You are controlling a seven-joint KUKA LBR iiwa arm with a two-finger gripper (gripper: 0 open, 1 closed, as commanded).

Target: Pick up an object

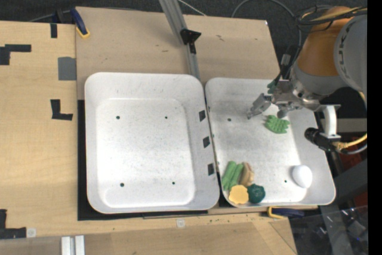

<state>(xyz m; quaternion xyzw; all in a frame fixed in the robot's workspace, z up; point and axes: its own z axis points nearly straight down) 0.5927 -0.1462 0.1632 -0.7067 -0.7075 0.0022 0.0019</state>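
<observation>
Right bin (pixel 239 146), green toy (pixel 276 124) just beside pincer (pixel 270 109)

This is a robotics lab or test cell. A plywood bench (pixel 149 39) carries two shallow white bins (pixel 143 140) set side by side, with black tape marks (pixel 15 54) on the board at left. An aluminium rail (pixel 170 0) slants overhead, loose cables (pixel 256 6) trail across dark carpet beyond, and an industrial arm (pixel 331 51) stands at right.

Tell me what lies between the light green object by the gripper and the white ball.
Bare white bin floor in the camera view: nothing sits between the light green object and the white ball.
</observation>
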